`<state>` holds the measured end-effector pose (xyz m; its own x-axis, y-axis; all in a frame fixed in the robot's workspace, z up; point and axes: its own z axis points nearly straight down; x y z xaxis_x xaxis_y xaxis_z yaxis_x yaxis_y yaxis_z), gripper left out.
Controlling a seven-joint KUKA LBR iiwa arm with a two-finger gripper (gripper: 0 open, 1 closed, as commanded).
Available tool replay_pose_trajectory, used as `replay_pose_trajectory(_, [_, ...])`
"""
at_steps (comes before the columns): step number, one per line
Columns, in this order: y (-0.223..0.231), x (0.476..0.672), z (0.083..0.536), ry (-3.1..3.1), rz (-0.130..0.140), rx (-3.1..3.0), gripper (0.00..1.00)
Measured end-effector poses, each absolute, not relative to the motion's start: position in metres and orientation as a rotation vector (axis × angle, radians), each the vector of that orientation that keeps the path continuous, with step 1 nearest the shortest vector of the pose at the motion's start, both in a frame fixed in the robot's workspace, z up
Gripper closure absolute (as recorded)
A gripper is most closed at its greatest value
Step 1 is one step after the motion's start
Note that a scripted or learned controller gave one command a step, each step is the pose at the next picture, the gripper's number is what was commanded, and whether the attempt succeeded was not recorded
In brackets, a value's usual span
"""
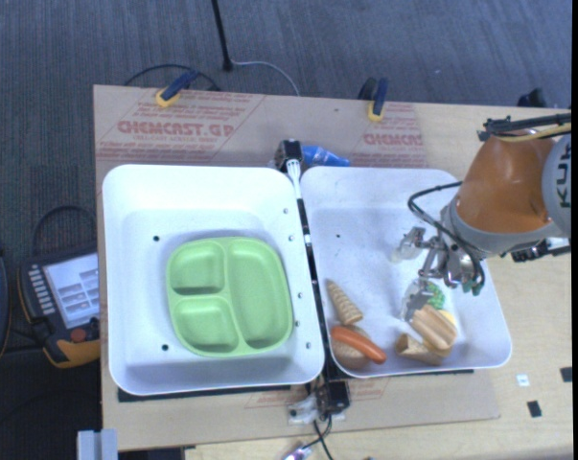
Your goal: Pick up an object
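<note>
The gripper (410,274) hangs in the right bin (365,199), fingers spread open and holding nothing, just above a sandwich toy (432,332) near the bin's front right corner. A hot dog (358,343) and cone (344,301) lie by the front left corner. A green divided plate (229,293) sits in the left bin (135,199).

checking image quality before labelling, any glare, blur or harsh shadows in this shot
Camera view: even, soft lighting with faint shadows only; the left white bin and right white bin look bright and slightly washed out; the green divided tray is clear; the gripper and the food items beneath it, like the sandwich, look soft and low in detail.
</note>
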<state>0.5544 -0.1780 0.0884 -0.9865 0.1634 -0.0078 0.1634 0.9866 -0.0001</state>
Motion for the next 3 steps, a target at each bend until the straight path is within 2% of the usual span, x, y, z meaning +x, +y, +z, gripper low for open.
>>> replay_pose_trajectory(1, [-0.167, 0.637, 0.088, 3.096, 0.002, 0.483, 0.0])
replay_pose_trajectory(2, [-0.203, 0.656, 0.088, 3.06, 0.007, 0.758, 0.0])
replay_pose_trajectory(3, [-0.224, 0.619, 0.088, 3.128, -0.004, 0.115, 0.0])
